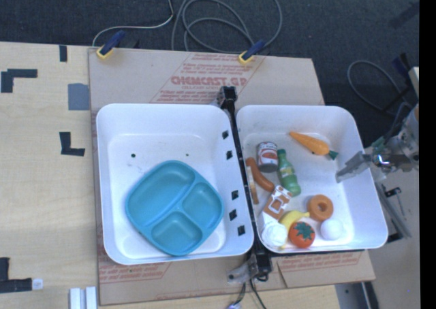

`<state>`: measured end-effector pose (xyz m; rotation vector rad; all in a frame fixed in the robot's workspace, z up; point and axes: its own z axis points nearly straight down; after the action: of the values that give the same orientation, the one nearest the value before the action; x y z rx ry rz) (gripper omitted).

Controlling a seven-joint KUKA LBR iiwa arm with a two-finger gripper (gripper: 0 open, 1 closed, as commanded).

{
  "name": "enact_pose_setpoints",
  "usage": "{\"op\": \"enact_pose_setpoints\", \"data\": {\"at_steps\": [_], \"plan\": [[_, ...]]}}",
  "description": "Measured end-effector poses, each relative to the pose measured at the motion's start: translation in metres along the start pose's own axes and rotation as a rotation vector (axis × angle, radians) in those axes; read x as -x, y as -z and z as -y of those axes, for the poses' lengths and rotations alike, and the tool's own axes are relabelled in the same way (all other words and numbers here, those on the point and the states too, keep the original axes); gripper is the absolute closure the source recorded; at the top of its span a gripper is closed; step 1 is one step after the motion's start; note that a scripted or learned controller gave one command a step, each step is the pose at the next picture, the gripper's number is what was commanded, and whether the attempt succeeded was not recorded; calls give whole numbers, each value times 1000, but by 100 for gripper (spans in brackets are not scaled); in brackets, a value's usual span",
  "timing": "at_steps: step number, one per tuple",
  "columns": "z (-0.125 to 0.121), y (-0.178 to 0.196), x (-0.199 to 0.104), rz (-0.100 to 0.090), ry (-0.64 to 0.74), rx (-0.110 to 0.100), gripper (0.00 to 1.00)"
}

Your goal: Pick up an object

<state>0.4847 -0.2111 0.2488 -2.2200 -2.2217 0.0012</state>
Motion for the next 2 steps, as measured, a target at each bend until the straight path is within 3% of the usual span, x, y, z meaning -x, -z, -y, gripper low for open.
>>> {"op": "enact_pose_setpoints", "data": {"at_steps": [1, 2], "plan": [[4, -121, -28, -6, 1, -13, 0], [1, -164, -43, 4, -2, 3, 0]]}}
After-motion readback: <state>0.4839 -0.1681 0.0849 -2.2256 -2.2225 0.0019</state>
